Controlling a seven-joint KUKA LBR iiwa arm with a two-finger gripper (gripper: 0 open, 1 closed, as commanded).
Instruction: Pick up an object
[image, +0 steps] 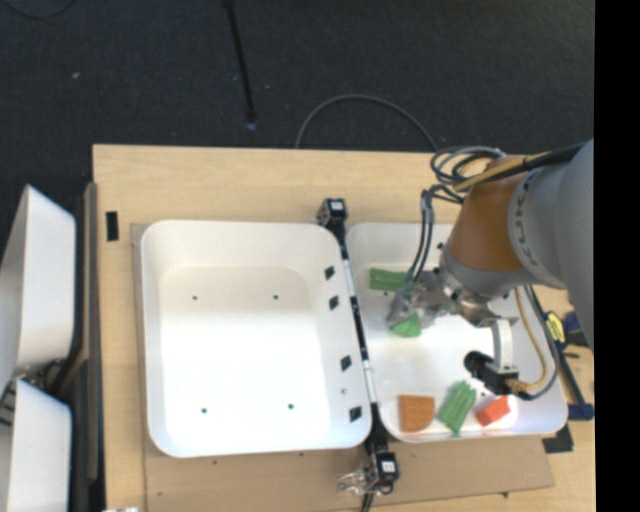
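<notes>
The gripper hangs low in the right bin, just above a small green object; whether it is touching or gripping that object cannot be told. A green block lies just behind. Near the front wall sit an orange block, a green ridged piece and a red piece.

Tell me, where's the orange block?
The orange block lies in the right bin, along its near edge, next to the tilted green block with the red piece beyond.
</notes>
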